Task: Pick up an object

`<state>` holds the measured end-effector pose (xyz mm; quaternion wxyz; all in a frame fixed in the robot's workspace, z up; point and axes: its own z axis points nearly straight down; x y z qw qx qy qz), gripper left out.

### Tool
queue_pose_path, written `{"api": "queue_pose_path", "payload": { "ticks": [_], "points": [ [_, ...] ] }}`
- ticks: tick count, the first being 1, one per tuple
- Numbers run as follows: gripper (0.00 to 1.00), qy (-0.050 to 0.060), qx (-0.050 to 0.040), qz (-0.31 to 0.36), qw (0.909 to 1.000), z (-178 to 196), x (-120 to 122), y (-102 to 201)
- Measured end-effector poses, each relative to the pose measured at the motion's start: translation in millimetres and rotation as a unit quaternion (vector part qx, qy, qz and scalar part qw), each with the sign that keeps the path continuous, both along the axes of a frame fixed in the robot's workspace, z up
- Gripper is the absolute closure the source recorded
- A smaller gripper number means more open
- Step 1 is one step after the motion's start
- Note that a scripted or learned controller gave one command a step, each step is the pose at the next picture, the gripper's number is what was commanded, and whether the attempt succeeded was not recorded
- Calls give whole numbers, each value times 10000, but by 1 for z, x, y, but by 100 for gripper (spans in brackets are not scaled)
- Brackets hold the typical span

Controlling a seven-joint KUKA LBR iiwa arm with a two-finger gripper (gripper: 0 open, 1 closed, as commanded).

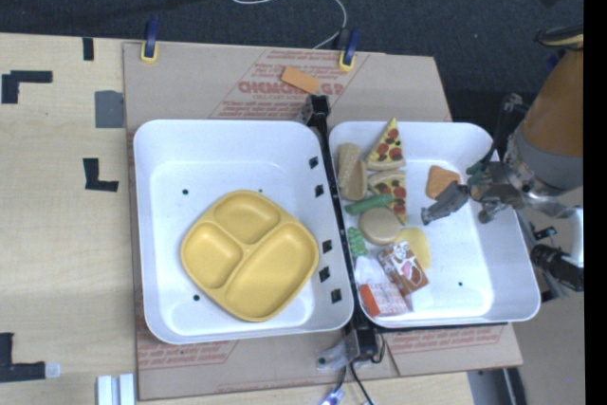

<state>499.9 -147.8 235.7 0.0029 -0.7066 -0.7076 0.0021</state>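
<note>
Closest to the camera is the front lip of the two shallow white plastic bins sitting side by side on the pale wooden table (57, 204), on a sheet of brown cardboard (228, 81). Left bin (156, 156) just has a yellow three-compartment plastic plate (248, 253) lying flat, slightly toward the front.

Right bin (474, 289) is where the toy food is, all bunched along its left wall. Nearest is a red and white snack packet (403, 268) with an orange bit just beside it, then a round tan burger bun (379, 225), green veggie pieces, a long tan bread roll (351, 170), and a pizza slice (387, 147) at the back. An orange wedge-shaped piece (441, 178) sits apart, more to the middle-back.

Grey arm comes in from the right, and its dark pincer (448, 201) hangs low over the bin's middle, just beside that orange wedge. Honestly can't tell how far apart its fingers are, and nothing is visibly gripped.

Further back, a small orange block (300, 79) lies on the cardboard between two clamps.
</note>
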Motion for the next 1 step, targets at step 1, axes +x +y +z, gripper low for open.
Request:
{"api": "queue_pose_path", "payload": {
  "ticks": [1],
  "points": [
    [0,22,5,8,10000,-95,56,8]
  ]
}}
